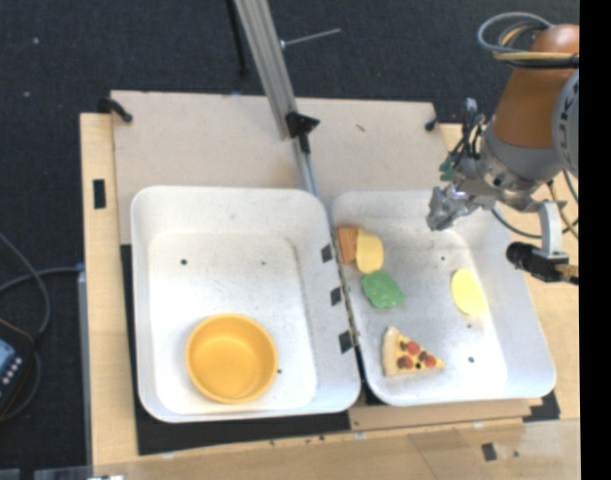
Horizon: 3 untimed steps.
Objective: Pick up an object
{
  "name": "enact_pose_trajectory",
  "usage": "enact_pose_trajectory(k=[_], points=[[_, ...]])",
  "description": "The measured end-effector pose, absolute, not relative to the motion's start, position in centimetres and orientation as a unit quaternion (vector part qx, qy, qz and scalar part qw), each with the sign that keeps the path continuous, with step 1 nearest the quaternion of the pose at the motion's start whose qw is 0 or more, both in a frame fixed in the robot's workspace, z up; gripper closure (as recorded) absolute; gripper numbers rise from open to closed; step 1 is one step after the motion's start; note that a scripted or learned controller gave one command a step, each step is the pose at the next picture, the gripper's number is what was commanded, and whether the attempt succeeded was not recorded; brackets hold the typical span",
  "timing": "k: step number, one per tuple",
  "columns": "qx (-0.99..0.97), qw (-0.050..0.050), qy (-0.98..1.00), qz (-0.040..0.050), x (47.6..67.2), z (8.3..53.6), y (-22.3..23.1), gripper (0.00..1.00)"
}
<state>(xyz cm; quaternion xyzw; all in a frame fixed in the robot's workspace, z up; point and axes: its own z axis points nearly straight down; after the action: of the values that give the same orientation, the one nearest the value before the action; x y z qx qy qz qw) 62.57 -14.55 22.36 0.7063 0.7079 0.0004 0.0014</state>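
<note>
Pizza slice, green piece, yellow pieces: right bin, below gripper. Orange bowl: left bin, far left. Finger state: cannot tell.

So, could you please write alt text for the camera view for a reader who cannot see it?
The arm's claw hovers over the right bin's far edge, above a yellow-orange piece, green piece, yellow oval and toy pizza slice. The left bin holds a yellow bowl.

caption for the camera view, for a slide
Gripper above right bin of toy food; yellow bowl in left bin.
</note>
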Motion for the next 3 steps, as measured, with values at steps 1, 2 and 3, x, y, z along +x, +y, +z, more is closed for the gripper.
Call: enact_pose_trajectory(k=[1,2,3], points=[[0.706,0.002,0.709,0.0015,62.7,25.8,-14.7,1.00],[0.705,0.000,0.709,0.0005,60.1,26.3,-9.5,1.00],[0.705,0.001,0.709,0.0016,58.2,27.0,-4.8,1.00]])
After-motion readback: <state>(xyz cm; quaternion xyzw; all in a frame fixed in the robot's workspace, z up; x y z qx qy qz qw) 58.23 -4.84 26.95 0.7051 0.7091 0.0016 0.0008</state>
